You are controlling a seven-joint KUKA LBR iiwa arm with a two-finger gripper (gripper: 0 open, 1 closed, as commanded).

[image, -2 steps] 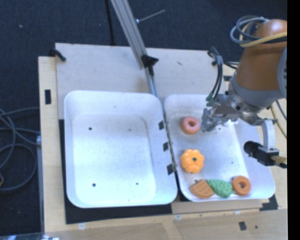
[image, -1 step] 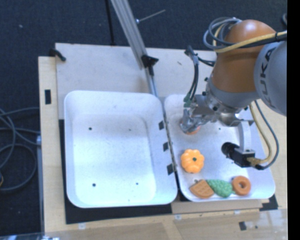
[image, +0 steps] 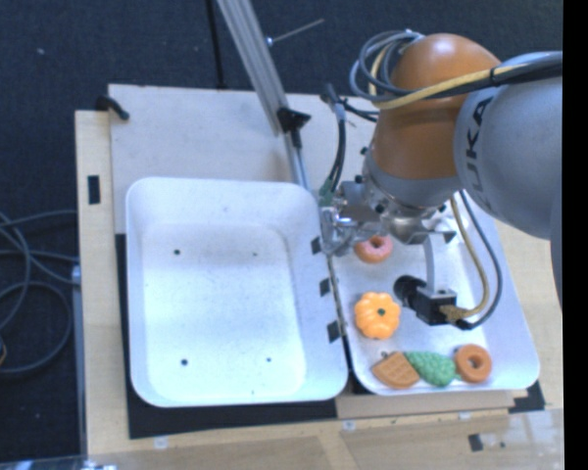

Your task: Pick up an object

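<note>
Pink doughnut [image: 374, 250] lies in the right bin [image: 514, 346], at its upper end, directly beneath the gripper [image: 372, 225]. The arm's wrist hides the fingers; whether they are spread or pressed together cannot be told. Below the doughnut sits an orange pumpkin [image: 376, 315]. Further below, along the bin's lower wall, lie a tan waffle piece [image: 396, 371], a green leafy item [image: 431, 367] and a brown doughnut [image: 472, 362]. The left bin [image: 225, 292] stands just beside the pumpkin's bin.
</note>
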